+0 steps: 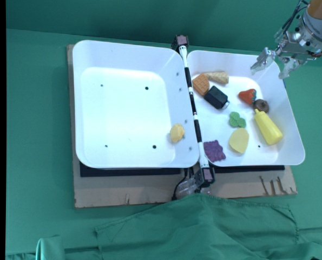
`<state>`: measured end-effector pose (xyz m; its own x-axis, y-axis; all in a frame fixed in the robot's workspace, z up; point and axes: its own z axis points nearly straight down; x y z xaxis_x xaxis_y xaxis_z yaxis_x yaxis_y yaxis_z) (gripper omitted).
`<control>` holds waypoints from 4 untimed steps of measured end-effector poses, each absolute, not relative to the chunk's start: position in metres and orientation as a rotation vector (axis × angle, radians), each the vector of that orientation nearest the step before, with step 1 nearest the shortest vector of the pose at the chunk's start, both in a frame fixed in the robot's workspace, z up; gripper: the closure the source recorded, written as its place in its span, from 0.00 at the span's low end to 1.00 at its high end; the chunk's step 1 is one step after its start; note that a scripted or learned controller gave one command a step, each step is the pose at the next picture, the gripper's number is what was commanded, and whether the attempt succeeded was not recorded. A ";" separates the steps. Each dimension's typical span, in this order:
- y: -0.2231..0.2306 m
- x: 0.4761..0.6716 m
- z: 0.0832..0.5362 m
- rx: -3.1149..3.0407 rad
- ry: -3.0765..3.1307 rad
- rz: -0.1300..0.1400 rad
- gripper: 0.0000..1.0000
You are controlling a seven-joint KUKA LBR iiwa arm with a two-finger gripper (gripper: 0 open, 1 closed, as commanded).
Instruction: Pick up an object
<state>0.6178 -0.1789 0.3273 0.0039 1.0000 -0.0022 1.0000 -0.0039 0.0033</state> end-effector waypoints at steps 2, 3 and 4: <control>-0.187 0.600 0.262 2.228 2.220 -0.006 0.00; -0.161 0.563 0.192 2.216 2.209 0.007 0.00; -0.184 0.656 0.184 2.211 2.211 0.009 0.00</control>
